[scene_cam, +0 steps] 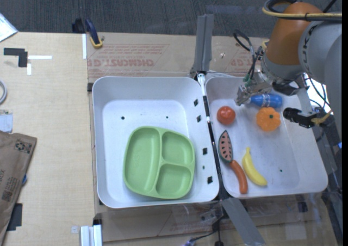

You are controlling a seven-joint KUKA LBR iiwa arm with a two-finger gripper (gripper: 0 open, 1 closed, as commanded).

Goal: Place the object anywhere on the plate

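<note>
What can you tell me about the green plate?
The plate is light green, looks like smooth plastic, and has rounded corners. Raised ridges split it into three sections: one long one on the view's left and two smaller ones on the right. It lies flat, turned a little askew, on the floor of the left bin, toward the near edge. All three sections look bare. The toy food sits in the other bin, and the gripper is over there too.

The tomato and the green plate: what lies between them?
In the camera view, the rims of the two white bins run between the tomato and the green plate; otherwise only bare bin floor.
</note>
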